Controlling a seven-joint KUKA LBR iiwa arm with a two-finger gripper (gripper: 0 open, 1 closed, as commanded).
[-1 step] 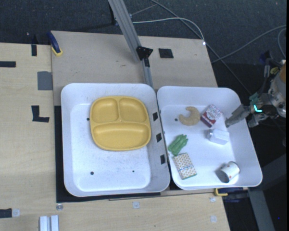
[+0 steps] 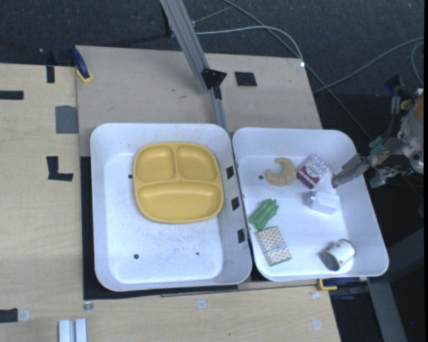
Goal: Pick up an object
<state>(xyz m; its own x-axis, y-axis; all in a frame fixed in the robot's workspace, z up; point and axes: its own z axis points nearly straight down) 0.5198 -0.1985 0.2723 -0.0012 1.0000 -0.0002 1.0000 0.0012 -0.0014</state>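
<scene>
Left bin [image 2: 107, 212]: a yellow divided plate [image 2: 178, 182] lying flat toward the far half, three compartments facing up. Right bin [image 2: 363, 262], just beside it across a narrow seam: a green leafy toy [image 2: 263, 214] near the seam, touching or just above a small patterned packet [image 2: 273, 246]; a tan curved piece [image 2: 281, 172], croissant-like, farther back; a small red-and-white box [image 2: 314, 170] just right of it; a white block [image 2: 322, 202] near the middle; a small white mug [image 2: 338, 254] on its side close to the near right corner. Gripper [image 2: 345, 173] at the bin's right rim, reaching in from the right, dark tip just above the white block and beside the red-and-white box; nothing seen held, open or closed impossible to tell.
</scene>
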